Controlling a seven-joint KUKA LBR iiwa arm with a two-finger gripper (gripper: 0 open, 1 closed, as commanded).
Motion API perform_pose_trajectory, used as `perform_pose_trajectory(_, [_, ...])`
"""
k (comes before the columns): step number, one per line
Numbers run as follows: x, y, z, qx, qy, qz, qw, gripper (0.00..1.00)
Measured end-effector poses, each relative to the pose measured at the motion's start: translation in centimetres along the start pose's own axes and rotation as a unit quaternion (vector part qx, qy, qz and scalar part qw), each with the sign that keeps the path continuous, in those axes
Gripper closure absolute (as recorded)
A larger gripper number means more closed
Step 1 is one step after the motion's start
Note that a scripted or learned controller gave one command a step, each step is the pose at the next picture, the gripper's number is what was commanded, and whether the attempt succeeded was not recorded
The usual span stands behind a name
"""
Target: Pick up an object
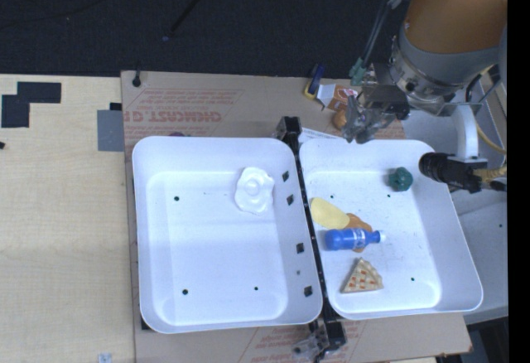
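Glossy white bins [166,187] — blue cylindrical bottle [351,239], triangular wedge [363,277].

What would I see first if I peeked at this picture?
Probably the big robot arm with its orange band, reaching in at the top right, its claw hanging above the far edge of the right bin. Next come the bright toys in that bin: a blue bottle, a yellow piece, a pizza-like wedge and a small green lump. The left bin has one crumpled white thing.
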State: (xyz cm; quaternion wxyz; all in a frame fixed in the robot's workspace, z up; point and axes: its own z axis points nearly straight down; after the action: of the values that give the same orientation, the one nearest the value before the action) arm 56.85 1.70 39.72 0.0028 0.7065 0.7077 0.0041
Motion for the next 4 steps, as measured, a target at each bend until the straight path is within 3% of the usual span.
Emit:
perform_pose_trajectory(1, [0.6,-4.3,-2.3,0.005,0.0,0.0,1.0,1.0])
perform_pose_trajectory(2, [-7.0,-6.0,-1.8,0.006,-0.002,0.004,1.0,1.0])
perform_pose_trajectory(3, [-7.2,-9.6,5.6,0.011,0.0,0.002,0.9999,1.0])
perform_pose_trajectory(4, [-7.1,-9.1,-8.7,-0.002,-0.001,0.0,1.0,1.0])
